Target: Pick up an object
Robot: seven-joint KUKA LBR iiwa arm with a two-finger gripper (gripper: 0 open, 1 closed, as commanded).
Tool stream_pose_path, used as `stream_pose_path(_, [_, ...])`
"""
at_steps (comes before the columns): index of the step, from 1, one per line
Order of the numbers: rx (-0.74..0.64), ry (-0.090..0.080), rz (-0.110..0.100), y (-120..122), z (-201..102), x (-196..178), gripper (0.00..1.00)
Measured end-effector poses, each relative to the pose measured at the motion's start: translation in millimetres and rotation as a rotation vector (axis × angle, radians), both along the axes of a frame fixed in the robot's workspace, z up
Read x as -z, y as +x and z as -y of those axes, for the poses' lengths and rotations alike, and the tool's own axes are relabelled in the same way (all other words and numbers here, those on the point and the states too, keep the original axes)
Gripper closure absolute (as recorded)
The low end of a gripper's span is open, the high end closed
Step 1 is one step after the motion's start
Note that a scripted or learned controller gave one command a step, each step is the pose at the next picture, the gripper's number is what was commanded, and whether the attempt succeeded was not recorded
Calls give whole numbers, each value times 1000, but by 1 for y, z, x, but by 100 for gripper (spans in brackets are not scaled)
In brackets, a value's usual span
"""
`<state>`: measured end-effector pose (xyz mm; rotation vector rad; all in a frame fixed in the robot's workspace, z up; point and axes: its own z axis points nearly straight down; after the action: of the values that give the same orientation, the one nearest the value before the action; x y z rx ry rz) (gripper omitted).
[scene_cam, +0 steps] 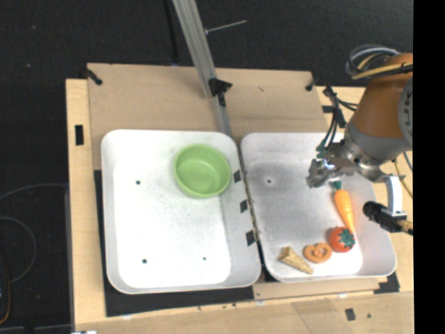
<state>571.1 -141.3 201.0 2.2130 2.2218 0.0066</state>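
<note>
In the right bin [278, 207] lie an orange carrot [344, 209], a red tomato [341, 240], a small orange pretzel-like piece [318, 252] and a tan wedge [295, 259]. My gripper [320, 174] hangs over the right bin's upper right part, just up and left of the carrot's green top. Nothing shows between its fingers. A green bowl [202, 170] stands in the left bin [139, 242] near its upper right corner.
A grey metal pole [197, 47] slants from the top of the view down to the gap between the bins. Cables [368, 56] loop above the arm's orange band at the right. The bins rest on a tan board [153, 96].
</note>
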Motion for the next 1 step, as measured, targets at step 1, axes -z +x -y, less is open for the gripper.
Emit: stream_pose_path(1, [0, 0, -1, 2, 1, -26, 100])
